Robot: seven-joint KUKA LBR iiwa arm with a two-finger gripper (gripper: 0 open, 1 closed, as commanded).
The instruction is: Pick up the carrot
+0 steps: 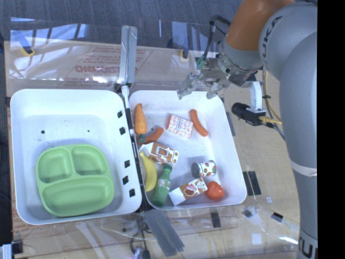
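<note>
Tool (198,89) (fingers seemingly spread) hovers well right of carrot (140,118).

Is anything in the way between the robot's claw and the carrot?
Nothing visible blocks it. The gripper hangs over the far rim of the right bin, and the carrot lies along that bin's left wall. Only bare bin floor lies between them. A sausage sits at the carrot's near end, close to it.

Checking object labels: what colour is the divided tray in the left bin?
Light green, clearest in the camera view: divided tray.
</note>
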